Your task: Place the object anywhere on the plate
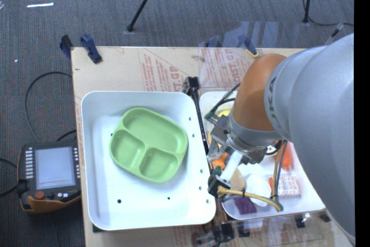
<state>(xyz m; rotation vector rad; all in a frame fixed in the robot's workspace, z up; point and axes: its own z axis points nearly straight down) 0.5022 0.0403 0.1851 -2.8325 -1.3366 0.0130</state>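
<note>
the plate, green with three compartments, sits in the left bin, nothing on it. i hover my hand low over the right bin, just past the divide, above a purple piece and a white one. i cannot tell its state. best to settle square on one item, lift clear of the rim, then cross left.

Grey arm sweeping in from the right, orange band bent steeply over, wrist pitched downward and the gripper hanging low, its fingers too cluttered to read.
</note>
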